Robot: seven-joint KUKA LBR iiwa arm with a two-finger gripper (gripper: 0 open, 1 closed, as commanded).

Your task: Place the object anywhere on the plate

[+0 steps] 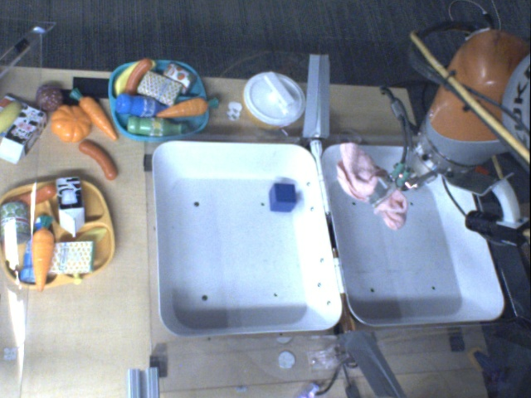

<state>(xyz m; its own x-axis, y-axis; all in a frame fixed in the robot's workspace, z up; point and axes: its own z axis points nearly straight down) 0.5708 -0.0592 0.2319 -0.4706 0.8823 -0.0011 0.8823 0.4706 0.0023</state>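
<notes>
You see a pale wooden bench [124, 322] under even light, with dark grey ribbed flooring [249, 15] running behind it.

The arm [477, 98] enters from the upper right — orange band showing. Its gripper [401, 178] sits right of centre, angled leftward.

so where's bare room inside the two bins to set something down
Left bin: bare all around the blue cube, widest along its near and left sides. Right bin: near half free; its far half is crowded by the pink cloth and gripper.
</notes>
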